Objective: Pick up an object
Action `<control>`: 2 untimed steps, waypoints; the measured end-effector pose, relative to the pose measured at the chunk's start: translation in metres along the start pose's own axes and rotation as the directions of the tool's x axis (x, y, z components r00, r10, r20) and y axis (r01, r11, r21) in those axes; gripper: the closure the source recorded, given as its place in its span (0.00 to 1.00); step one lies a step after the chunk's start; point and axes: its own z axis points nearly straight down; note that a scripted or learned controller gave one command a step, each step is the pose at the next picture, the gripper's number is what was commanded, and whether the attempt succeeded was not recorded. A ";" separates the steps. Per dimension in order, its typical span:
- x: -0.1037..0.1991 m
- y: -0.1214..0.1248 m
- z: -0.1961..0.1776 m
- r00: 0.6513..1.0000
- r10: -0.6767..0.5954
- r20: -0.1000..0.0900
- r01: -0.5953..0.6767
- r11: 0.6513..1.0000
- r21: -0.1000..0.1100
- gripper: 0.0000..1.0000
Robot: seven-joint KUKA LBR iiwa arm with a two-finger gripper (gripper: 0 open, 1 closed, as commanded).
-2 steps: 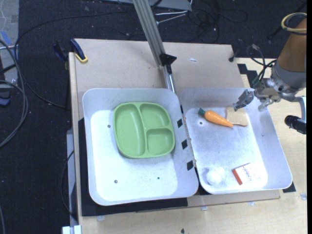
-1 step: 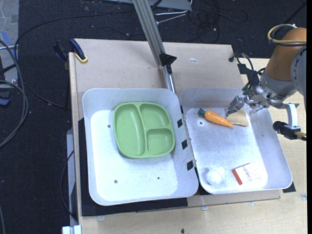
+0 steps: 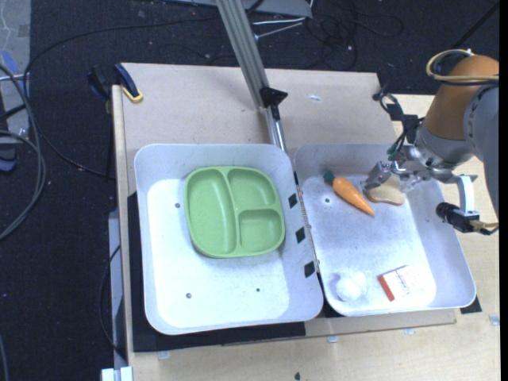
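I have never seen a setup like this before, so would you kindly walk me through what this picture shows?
This is one camera fixed above a bench, looking down at a slant. The grey machine with the orange band entering from the right is a robot arm; its job is to pick up an object. At its end is the tool, a two-finger grasper, lowered onto a beige object in the right white bin. Whether it actually grips that object is not clear from here. Beside it lies a toy carrot, and nearer the front are a white ball-like item and a small red and white box. The left white bin holds a green divided plate.
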 end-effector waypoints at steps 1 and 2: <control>0.000 0.002 -0.013 1.000 -0.002 0.002 0.002 1.000 -0.008 1.00; -0.002 0.004 -0.078 1.000 0.002 -0.002 -0.002 1.000 -0.001 1.00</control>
